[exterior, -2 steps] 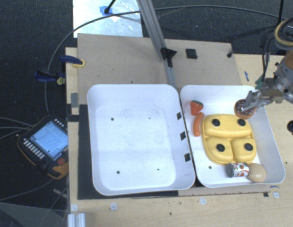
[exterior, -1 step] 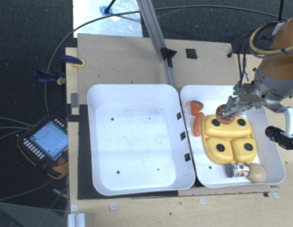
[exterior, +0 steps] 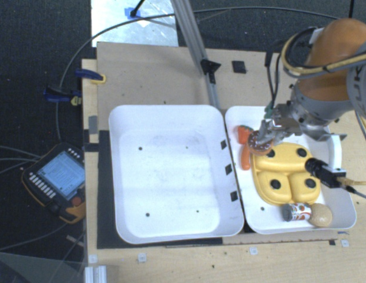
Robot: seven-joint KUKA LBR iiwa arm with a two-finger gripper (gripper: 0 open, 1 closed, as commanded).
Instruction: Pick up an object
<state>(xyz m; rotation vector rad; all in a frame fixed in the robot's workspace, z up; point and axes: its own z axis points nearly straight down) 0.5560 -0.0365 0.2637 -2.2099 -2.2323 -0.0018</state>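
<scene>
Way out at 9 o'clock, off the bench, sits the teach pendant (exterior: 55, 178), a chunky black-and-orange shell with a lit bluish screen. Up at 11 o'clock a blue and yellow clamp (exterior: 88, 75) bites the bench edge.

The left bin (exterior: 165, 175) is smooth white plastic with rounded corners and a few small dark dots on its floor. A silver pole (exterior: 189, 25) slants down from 12 o'clock and ends near the seam between the bins.

The right bin (exterior: 257, 208) is where the pickable stuff is, and it's crowded. A glossy yellow moulded piece (exterior: 286, 165), lumpy with round black spots, hogs the middle. An orange stick (exterior: 245, 158) lies at its 9 o'clock. At its 10 o'clock there's another orange piece (exterior: 242, 134) next to a reddish-brown round thing (exterior: 258, 148).

The gripper (exterior: 264, 138) hangs right over that round thing. Honestly can't tell if it's open or closed.

At the yellow piece's 6 o'clock a small can (exterior: 298, 212) lies on its side, with a red-and-white label. It touches a smooth beige lump (exterior: 320, 216) at the bin's 5 o'clock corner. The arm (exterior: 336, 58), grey under an orange dome, comes in from 2 o'clock.
</scene>
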